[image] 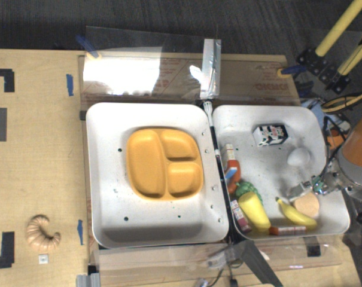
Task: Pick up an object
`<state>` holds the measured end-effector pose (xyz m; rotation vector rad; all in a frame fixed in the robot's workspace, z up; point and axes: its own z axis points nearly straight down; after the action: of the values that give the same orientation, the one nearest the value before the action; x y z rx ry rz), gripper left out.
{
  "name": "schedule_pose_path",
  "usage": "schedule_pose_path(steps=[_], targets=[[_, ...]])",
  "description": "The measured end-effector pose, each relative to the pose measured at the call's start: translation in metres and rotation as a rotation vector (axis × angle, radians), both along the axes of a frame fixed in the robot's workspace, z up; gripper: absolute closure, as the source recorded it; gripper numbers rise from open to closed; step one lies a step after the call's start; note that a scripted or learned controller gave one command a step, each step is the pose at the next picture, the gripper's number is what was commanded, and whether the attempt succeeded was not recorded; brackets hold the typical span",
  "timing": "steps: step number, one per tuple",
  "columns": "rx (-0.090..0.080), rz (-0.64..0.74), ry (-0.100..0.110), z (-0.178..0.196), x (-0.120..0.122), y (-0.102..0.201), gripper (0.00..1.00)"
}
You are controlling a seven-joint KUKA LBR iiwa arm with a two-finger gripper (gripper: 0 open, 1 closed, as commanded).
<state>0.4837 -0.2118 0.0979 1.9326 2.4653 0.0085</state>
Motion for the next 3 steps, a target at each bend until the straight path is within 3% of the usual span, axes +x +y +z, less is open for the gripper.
schedule_pose_path(steps=[1, 2, 3], targets=[[0.001, -0.041, 0.003, -0.011, 0.094, 0.023, 1.00], [-0.001, -0.185, 0.008, -0.011, 0.112, 0.052, 1.00], [0.003, -0.120, -0.003, 0.110, 0.145, 0.117, 1.00]])
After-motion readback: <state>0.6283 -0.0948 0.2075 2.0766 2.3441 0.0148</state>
